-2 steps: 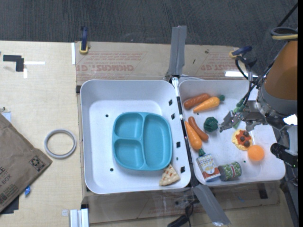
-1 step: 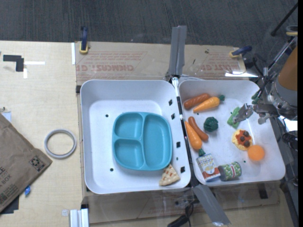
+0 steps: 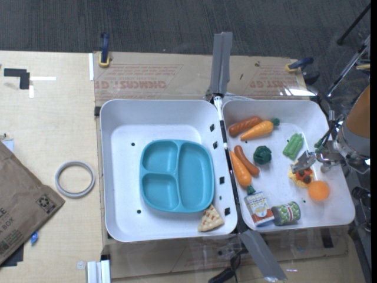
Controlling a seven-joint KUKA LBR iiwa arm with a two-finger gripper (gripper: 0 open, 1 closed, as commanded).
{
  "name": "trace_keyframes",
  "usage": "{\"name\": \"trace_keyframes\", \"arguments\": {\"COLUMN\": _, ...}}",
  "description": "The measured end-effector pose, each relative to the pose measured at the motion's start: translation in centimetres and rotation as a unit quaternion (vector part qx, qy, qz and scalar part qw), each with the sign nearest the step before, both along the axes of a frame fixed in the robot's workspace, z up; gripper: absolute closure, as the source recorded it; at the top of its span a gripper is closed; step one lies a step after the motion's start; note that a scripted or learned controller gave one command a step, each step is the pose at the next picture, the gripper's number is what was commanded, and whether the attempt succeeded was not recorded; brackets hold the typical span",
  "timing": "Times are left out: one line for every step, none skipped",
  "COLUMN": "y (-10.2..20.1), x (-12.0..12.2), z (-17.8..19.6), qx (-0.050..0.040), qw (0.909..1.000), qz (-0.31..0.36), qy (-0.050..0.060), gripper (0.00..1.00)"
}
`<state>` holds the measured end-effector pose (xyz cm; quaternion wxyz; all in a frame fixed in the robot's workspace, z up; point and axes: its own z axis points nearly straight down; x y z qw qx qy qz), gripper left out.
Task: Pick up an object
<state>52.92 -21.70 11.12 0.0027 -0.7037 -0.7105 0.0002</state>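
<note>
We see the two-finger gripper (image 3: 306, 163) low at the right bin's (image 3: 268, 108) right edge, its fingers slightly parted over a small red-and-yellow toy (image 3: 302, 177), not visibly clamping it. A round orange ball (image 3: 318, 191) lies just beside the toy.

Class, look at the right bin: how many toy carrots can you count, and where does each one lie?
2. One carrot lies near the back of the right bin, beside a hot dog. The other carrot lies along the bin's left wall, beside a second hot dog. More may hide under the gripper.
</note>
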Motion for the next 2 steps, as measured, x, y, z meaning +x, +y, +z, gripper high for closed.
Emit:
{"name": "trace_keyframes", "arguments": {"y": 0.30, "x": -3.58, "z": -1.96, "qx": 0.0042, "qw": 0.9998, "qz": -0.022, "qy": -0.001, "gripper": 0.00}}
{"name": "trace_keyframes", "arguments": {"y": 0.03, "x": -3.60, "z": -1.09, "qx": 0.0011, "qw": 0.9997, "qz": -0.024, "qy": -0.001, "gripper": 1.00}}
